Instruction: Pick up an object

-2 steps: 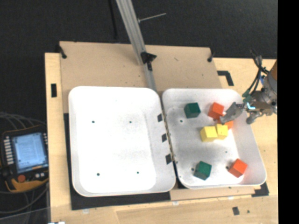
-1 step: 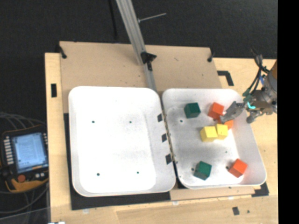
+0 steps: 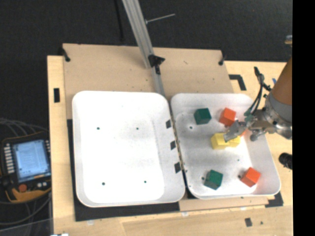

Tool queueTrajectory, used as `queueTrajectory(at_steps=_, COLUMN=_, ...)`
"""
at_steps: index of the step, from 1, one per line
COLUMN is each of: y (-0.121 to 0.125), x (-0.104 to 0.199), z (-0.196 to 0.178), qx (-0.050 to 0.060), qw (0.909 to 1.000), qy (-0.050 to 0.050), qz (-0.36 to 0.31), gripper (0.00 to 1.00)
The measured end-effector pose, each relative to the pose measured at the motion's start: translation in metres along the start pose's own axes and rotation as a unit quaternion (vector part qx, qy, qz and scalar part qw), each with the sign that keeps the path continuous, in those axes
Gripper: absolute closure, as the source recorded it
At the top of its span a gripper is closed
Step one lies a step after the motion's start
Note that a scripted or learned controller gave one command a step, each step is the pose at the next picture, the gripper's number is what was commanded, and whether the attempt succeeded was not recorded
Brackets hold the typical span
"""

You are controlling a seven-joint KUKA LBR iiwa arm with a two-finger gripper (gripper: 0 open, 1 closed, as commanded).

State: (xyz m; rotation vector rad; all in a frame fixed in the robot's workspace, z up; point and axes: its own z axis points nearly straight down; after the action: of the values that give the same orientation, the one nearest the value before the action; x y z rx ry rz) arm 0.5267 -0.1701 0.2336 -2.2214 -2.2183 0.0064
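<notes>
Several blocks lie in the right bin (image 3: 261,151). A yellow block (image 3: 222,141) sits near its middle, with a green block (image 3: 202,115) and an orange block (image 3: 227,117) behind it. Toward the front lie a second green block (image 3: 213,179) and a second orange block (image 3: 250,176). My gripper (image 3: 244,131) hangs low over the right bin, just right of the yellow block and in front of the rear orange block. Its fingers stand apart, the left fingertip (image 3: 234,131) over the yellow block's upper right corner. Nothing sits between the fingers.
The left bin (image 3: 123,146) lies beside the right one, with a raised divider (image 3: 174,141) between them. A slanted metal pole (image 3: 142,33) rises behind the bins. A teach pendant (image 3: 27,163) rests off the bench at the far left.
</notes>
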Motion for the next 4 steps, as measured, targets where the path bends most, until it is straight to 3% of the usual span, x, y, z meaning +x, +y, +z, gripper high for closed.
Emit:
queueTrajectory(at_steps=2, y=-0.004, x=0.008, z=0.117, qx=0.0, qw=1.0, qy=0.0, qz=0.001, gripper=0.0)
queueTrajectory(at_steps=3, y=-0.001, x=0.008, z=0.102, qx=-0.005, qw=1.0, qy=0.001, qz=0.003, gripper=1.0)
queueTrajectory(at_steps=4, y=-0.001, x=0.006, z=0.059, qx=-0.005, qw=1.0, qy=0.0, qz=0.0, gripper=1.0)
